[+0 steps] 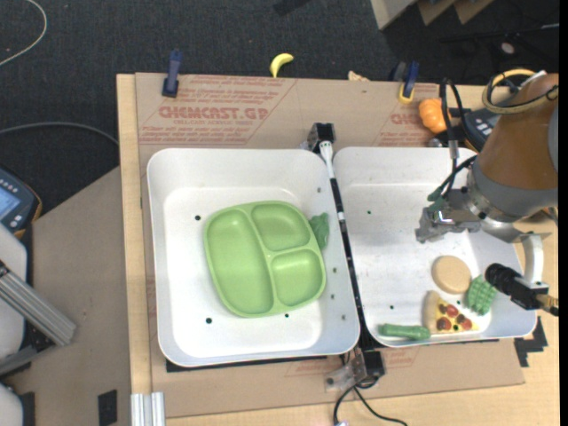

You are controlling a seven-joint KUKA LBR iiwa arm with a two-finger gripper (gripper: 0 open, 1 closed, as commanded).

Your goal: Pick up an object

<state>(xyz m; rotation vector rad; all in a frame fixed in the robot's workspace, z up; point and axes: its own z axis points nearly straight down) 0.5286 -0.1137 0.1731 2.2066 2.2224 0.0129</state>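
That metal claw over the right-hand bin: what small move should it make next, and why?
Probably a short shift toward the near side of the right bin, then straight down. The gripper sits over bare white floor, and the toys lie nearer: a tan cookie, a pizza slice, a green block and a green pod. The cookie is closest.

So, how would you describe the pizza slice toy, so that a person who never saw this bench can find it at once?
Look in the right white bin, at its near edge. The pizza slice lies flat there, a yellow wedge with red dots. The tan round cookie sits just behind it and a green pod-like toy lies to its left; it alone is triangular.
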